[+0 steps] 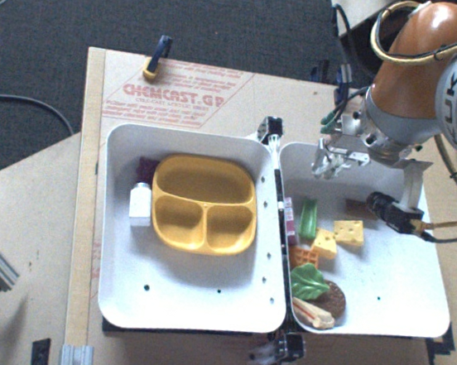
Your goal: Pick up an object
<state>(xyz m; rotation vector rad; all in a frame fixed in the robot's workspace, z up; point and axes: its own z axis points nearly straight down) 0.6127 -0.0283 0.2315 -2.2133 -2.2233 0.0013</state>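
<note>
Gripper (328,169) narrowly parted, empty, above green pepper (308,218): likely light, stiff, slick; best pinched across its narrow sides.

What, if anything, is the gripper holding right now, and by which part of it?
Nothing is held. The gripper hangs over the back of the right bin with nothing between its fingers; the cheese wedge and green pepper lie in front of it.

My arm (443,72) reaches in from the right, its orange band bulging above the grey wrist, which bends downward. I see the gripper (329,164) hanging pointed straight down, nothing visible between its jaws; their spread is too small to judge.
</note>
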